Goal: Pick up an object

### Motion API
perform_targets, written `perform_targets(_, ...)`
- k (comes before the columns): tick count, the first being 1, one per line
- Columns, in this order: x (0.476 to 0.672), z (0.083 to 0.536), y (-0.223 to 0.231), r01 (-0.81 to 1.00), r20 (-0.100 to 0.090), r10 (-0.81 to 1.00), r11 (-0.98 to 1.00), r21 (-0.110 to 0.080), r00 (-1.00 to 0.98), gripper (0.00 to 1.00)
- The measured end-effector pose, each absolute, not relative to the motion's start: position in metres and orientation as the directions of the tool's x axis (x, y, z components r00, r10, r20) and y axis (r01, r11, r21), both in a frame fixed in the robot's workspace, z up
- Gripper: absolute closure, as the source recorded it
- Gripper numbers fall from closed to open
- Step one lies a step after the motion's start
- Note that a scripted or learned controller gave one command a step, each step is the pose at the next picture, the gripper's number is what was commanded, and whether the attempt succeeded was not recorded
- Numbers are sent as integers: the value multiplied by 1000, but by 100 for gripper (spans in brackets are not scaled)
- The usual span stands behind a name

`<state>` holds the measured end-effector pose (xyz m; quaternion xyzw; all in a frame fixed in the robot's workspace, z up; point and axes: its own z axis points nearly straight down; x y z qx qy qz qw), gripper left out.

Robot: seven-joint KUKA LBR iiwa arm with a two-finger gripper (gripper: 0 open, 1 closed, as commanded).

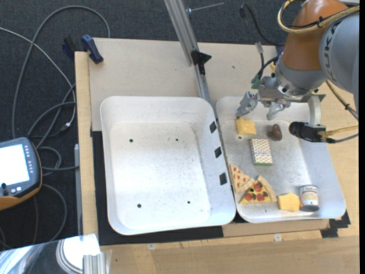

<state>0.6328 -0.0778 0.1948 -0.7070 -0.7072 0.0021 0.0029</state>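
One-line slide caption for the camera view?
Two-finger gripper open above a yellow cheese-like block in the right white bin.

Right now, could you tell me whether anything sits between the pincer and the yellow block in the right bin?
Nothing visible does. The pincer hangs just above the yellow block; the brown piece and patterned box lie off to the side.

We see a rounded grey metal arm (345,44) with a glossy orange band (308,30), yellow and black cables (291,7) looping beside it, and a small silver two-finger gripper (259,104) beneath a black-fitted wrist.
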Motion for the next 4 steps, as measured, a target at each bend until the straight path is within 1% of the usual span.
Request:
perform_targets(1,640,142,-84,1000,0,1000,0,-8,0,0)
perform_targets(2,640,92,-85,1000,-3,1000,0,-1,0,0)
perform_targets(3,642,105,-83,1000,0,1000,1,5,-1,100)
perform_targets(4,635,154,-80,1000,0,1000,1,6,-1,100)
